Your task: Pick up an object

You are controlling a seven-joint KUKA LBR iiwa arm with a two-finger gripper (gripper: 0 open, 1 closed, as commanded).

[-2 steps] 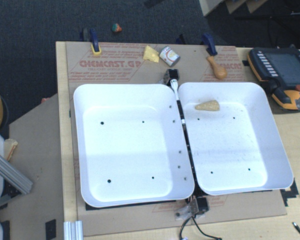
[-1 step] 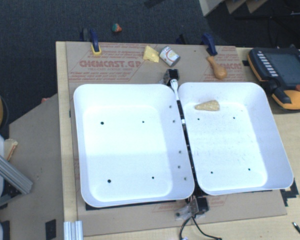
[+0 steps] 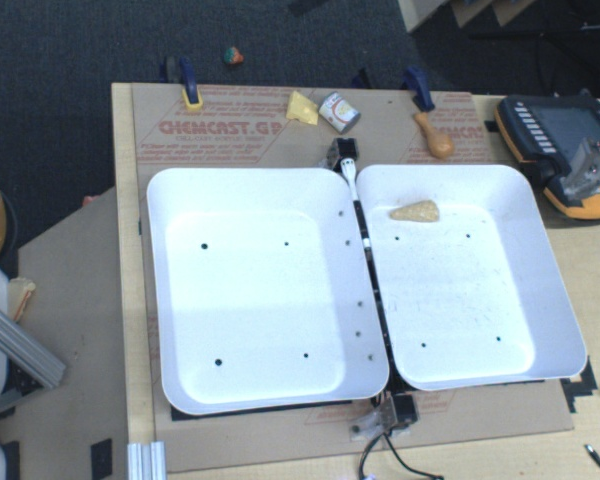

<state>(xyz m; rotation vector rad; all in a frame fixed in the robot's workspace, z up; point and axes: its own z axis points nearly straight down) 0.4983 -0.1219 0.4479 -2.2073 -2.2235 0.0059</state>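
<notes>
We see two shallow white bins side by side on the counter (image 3: 280, 133). The left bin (image 3: 165, 268) has nothing for us to pick, while the right bin (image 3: 550, 298) carries a single thing: a small tan, wedge-shaped object (image 3: 416, 211) lying flat near the bin's far wall, a little toward the seam between the bins. It lies well apart from the side walls, though the far wall is near.

We cannot tell the state of the hand, whether wide or narrow, from this moment, so we judge that the pick has not yet begun.

How will the tan object handle? We judge it to be light, and by its rounded, matte look it may be soft or foam-like (though the picture is too coarse to be sure of the material). It tapers to a blunt point at its right end, so we would take it across the thicker left part, with the fingers closing over its short width rather than along its length. A grip near the thin tip could squeeze it out sideways. The bin floor looks smooth, so a glancing touch may simply slide the object toward the far wall.

Beyond the bins, on the bare board, lie a yellow piece (image 3: 301, 108), a small white box (image 3: 339, 112) and a wooden-handled tool (image 3: 433, 135), none in a bin.
</notes>
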